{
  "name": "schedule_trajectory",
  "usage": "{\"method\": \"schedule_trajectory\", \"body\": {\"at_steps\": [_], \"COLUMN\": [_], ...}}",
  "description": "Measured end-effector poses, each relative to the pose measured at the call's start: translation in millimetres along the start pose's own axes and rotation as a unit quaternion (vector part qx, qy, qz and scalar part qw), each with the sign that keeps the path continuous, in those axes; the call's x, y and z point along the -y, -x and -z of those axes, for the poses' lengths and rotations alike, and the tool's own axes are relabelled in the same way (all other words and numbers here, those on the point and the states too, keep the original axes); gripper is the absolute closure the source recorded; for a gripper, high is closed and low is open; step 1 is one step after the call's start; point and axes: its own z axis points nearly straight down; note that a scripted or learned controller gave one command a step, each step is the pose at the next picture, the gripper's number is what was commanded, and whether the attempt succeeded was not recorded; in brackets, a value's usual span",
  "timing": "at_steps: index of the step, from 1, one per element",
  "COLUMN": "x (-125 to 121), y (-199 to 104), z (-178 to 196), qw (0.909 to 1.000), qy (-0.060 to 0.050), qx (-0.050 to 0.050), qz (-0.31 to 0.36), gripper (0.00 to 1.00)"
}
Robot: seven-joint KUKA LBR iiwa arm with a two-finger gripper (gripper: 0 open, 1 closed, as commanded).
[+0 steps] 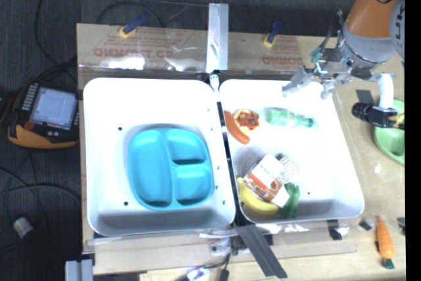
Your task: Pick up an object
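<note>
Dark grey carpet surrounds the bench (368, 161), whose pale top carries two white bins; the left bin (105, 141) sits well to the left of the gripper (309, 80), and the right bin (329, 148) lies just below it. The gripper hangs over that bin's upper right corner with its fingers spread apart and nothing between them. The arm (371, 10) rises up and to the right of it, its orange band cut off by the frame's top edge.

A blue tray (171, 166) with three compartments lies in the left bin, far down and left of the gripper. In the right bin, a box (268, 179) rests tilted on a banana (253, 202), well below the gripper, with a dark green item (292, 199) beside them that is hard to identify. A green bottle (287, 118) lies on its side just below the gripper. Left of it sit a sausage (235, 128) and a small red-and-yellow piece (248, 118), too small to make out.

A handheld screen (46, 112) lies on the carpet at far left. A green bowl (395, 138) is cut off at the right edge, and a carrot (385, 243) lies on the bench far below.
</note>
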Motion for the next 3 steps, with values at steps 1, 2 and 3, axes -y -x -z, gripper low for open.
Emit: {"method": "schedule_trajectory", "body": {"at_steps": [1,2,3], "x": [21.5,-2.7,-29.3], "y": [33.9,57.8,57.0], "z": [-85.2,-160.5,-166.3], "qw": [1.0,1.0,0.9996], "qy": [-0.001,0.002,-0.002], "qx": [0.001,-0.001,-0.002], "qz": [-0.006,-0.005,0.027], "gripper": [0.0,0.0,0.0]}}
